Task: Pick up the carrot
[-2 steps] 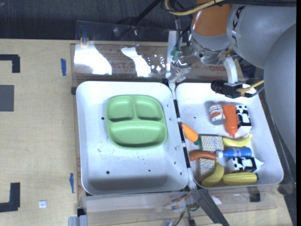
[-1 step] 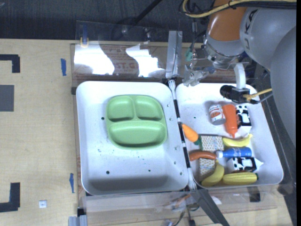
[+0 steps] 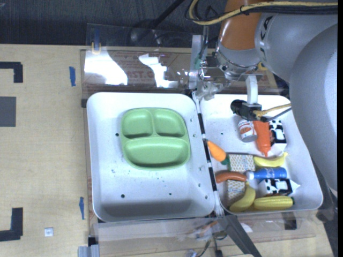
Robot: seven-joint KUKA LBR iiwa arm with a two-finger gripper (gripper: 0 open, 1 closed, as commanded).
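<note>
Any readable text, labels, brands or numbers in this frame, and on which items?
None can be read.
Cardboard strip behind the bins: reddish print, washed out by glare.
Small can: red-and-white label, too blurred.
Blue bottle: label too small.
Black-and-white cartons: pattern, no legible words.

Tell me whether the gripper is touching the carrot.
Apart. The camera view shows the gripper up at the bins' far rim, with bare white bin floor separating it from the carrot.
</note>
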